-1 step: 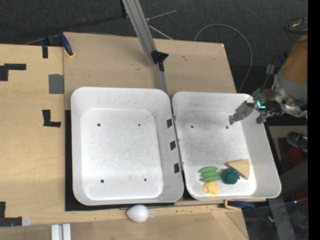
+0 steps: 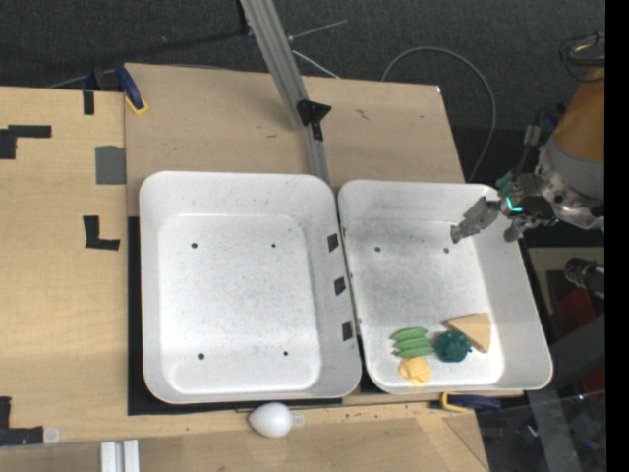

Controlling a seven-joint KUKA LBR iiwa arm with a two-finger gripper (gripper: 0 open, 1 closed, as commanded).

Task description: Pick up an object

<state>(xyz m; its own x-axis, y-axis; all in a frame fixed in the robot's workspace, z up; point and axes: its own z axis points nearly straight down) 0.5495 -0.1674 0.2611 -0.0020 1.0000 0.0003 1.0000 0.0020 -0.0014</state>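
Camera view looks down at a slant on a pale wooden bench (image 2: pixel 246 116) that bears two shallow white bins side by side, both of speckled plastic with rounded corners. Along the bench's left stretch lie black tape marks and a grey patch. The left bin (image 2: pixel 236 283) shows a raised inner floor with a few small dark dots. The right bin (image 2: pixel 432 283) carries four small things bunched in its near right corner: a tan wedge (image 2: pixel 472 329) with a flat, cheese-like face; a dark teal lump (image 2: pixel 452 347) with a knobby surface, touching the wedge's near left side; a green ridged piece (image 2: pixel 411 339), shaped like stacked pods, just left of the teal lump; and a small yellow piece (image 2: pixel 416 369), smooth and blocky, at the near side of the green one. A white egg-shaped object (image 2: pixel 271 420) rests on the bench's near edge, just outside the left bin. A slim grey metal rail (image 2: pixel 285 62) slants from the far side down to the gap between the bins.

The gripper (image 2: pixel 488 219) hangs above the right bin's far right corner, well apart from the four things; its two dark fingers are spread, with nothing between them. Behind it sit the grey wrist and orange band (image 2: pixel 588 116).
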